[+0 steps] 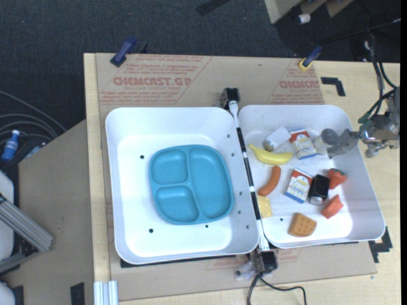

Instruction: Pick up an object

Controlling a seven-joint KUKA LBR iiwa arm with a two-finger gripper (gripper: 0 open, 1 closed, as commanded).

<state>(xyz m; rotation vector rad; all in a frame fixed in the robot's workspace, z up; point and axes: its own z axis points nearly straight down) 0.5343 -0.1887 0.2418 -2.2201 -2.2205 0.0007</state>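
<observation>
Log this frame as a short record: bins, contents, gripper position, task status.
left bin: shallow white bin holding a blue three-compartment plastic tray
right bin: shallow white bin holding a yellow toy banana, an orange-red toy sausage, a brown toy waffle and small cartons
gripper: grey two-finger gripper over the right bin's far right side
task status: nothing seen lifted

both white bins [121, 189] look like smooth, slightly glossy plastic. the blue divided plate [190, 183] is matt plastic. the bench top [191, 78] is brown printed cardboard, matt. the banana [270, 155] and hot dog [270, 180] look like shiny plastic toys. the gripper [337, 140] looks like dull grey metal.
</observation>
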